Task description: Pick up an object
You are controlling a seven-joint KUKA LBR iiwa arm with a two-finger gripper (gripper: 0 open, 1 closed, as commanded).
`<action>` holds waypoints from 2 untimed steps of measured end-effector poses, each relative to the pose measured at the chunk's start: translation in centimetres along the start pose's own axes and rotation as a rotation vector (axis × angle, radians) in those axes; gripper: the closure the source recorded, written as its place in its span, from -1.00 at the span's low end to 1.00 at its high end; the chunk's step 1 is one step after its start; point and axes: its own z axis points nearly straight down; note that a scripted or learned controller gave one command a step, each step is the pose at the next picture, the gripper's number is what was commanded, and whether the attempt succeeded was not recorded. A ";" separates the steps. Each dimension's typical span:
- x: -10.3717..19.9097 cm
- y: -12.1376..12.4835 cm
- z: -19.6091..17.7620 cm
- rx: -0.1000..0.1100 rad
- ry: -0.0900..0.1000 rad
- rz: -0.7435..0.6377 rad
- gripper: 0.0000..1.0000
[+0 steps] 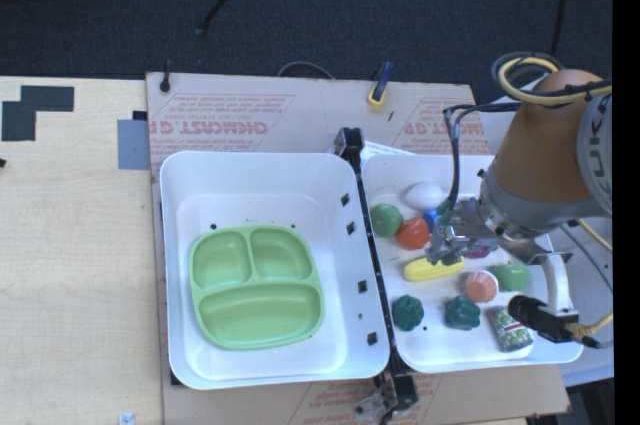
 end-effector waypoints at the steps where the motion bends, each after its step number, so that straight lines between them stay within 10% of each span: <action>1: -0.1 0.4 0.0 0.000 0.000 0.002 1.00; 2: -0.2 -0.1 -2.0 -0.003 -0.001 -0.001 1.00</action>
